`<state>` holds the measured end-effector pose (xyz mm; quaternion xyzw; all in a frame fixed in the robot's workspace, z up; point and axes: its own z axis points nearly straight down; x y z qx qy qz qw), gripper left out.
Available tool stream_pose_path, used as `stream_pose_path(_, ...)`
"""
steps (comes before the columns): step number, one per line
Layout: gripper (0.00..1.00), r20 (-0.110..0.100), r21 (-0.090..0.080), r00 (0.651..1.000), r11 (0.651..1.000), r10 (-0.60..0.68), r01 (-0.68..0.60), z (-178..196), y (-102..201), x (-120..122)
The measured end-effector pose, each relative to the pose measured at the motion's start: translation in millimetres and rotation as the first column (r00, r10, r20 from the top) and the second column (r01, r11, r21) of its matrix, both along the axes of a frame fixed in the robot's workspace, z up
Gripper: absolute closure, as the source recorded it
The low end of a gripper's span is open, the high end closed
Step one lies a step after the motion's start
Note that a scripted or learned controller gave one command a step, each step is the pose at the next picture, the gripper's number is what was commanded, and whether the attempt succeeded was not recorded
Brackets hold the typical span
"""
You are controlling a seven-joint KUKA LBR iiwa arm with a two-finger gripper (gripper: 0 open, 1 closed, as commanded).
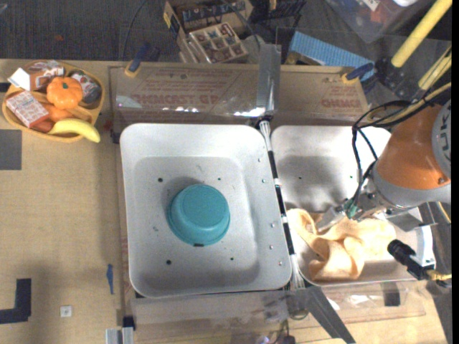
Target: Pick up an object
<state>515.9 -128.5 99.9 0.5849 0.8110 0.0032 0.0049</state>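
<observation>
A crumpled pale yellow cloth (pixel 337 255) lies at the near end of the right bin (pixel 315 156). My gripper (pixel 334 219) reaches in from the right and is down at the cloth's upper edge, touching or just above it. The arm's orange band (pixel 412 160) hangs over the bin's right side and hides part of it. An upturned teal bowl (pixel 199 213) sits in the middle of the left bin (pixel 140 185), well away from the gripper.
A dish of toy fruit and small boxes (pixel 50 100) sits on the bench at the far left. Cardboard walls (pixel 193 88) stand behind both bins. Black cables (pixel 358 156) loop from the arm over the right bin.
</observation>
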Motion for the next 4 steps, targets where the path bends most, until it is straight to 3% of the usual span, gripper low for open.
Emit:
stream_pose_path(1,0.00,0.000,0.000,1.000,1.000,0.000,0.000,0.0,0.0,0.0)
stream_pose_path(2,0.00,-0.003,0.001,0.987,0.987,-0.160,0.160,-10.9,-14.4,9.3)
stream_pose_path(3,0.00,-0.003,-0.001,0.976,0.976,-0.220,0.220,-11.1,-46.1,69.0)
stream_pose_path(4,0.00,-0.003,0.000,0.997,0.997,-0.079,0.079,-10.7,-11.8,45.5)
